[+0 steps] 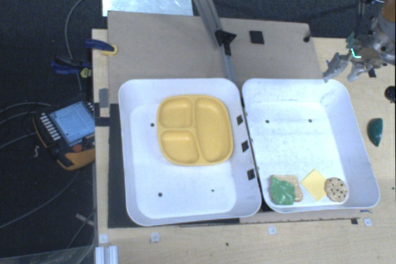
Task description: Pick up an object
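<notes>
A yellow divided plate (195,130) is seen in the left bin (139,195), likely as a drop spot. In the right bin (297,102), toward 6 o'clock, a green item on toast (284,189), a cheese slice (314,184) and a cookie (335,189) are grouped, untouched. The tool (344,67), apparently spread and empty, hangs over the bin's 1 o'clock corner.

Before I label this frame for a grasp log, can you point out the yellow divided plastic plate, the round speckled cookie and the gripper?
yellow divided plastic plate (195,130): camera view, centre ridge.
round speckled cookie (335,190): camera view, top face.
gripper (345,68): camera view, midway between fingertips.
</notes>
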You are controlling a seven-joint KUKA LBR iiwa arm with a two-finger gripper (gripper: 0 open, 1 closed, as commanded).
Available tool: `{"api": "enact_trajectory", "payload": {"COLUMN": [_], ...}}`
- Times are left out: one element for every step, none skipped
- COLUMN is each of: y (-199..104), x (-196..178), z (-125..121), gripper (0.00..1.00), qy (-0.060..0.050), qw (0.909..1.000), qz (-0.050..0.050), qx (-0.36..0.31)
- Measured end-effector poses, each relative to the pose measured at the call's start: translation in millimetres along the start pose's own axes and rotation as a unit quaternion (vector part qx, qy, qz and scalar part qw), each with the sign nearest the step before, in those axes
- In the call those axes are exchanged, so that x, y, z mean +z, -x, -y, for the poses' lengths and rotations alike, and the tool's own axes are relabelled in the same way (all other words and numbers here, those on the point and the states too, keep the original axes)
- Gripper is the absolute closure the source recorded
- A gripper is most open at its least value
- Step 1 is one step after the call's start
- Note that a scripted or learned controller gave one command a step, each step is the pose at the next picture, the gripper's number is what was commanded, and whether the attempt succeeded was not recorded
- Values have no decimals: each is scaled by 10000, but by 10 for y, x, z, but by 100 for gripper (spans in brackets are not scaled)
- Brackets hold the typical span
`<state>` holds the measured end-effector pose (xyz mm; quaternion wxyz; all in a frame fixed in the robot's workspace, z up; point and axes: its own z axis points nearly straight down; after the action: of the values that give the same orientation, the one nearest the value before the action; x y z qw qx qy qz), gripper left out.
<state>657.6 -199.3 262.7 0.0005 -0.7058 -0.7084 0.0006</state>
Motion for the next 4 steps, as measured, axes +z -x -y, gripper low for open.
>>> {"api": "enact_trajectory", "payload": {"y": [-1,39,-5,66], "x": [-24,382,848,1303], "z": [-9,-28,49,-3], "gripper": [0,0,0,0], "qy": [22,16,5,10], "qw": [10000,10000,10000,10000], "qz": [5,9,2,6], "qx": [-3,6,11,15]}}
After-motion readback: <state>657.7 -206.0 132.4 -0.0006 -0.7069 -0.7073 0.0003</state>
